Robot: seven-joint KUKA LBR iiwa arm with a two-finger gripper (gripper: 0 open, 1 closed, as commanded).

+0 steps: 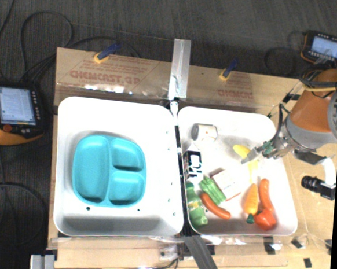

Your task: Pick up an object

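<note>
Sitting side by side on the desk [265, 86], two shallow white bins take up the middle of the frame. The left bin [68, 152] holds a turquoise divided tray [109, 170] with three compartments. The right bin [239, 122] carries a jumble: a small white cylinder [204, 131] near its upper left, a yellow piece [240, 149] right of centre, a white card [228, 182], a green pepper-like toy [212, 189], a red chili [216, 207], an orange carrot [250, 199], a red pepper [265, 209] toward the lower right, and a black-and-white box [193, 165] against the divider. The grey arm [312, 116] with its orange band comes in from the upper right, its claw [254, 156] hanging low just beside the yellow piece. Whether the claw is apart or together I cannot tell. A handheld screen [12, 110] lies at far left.
</note>
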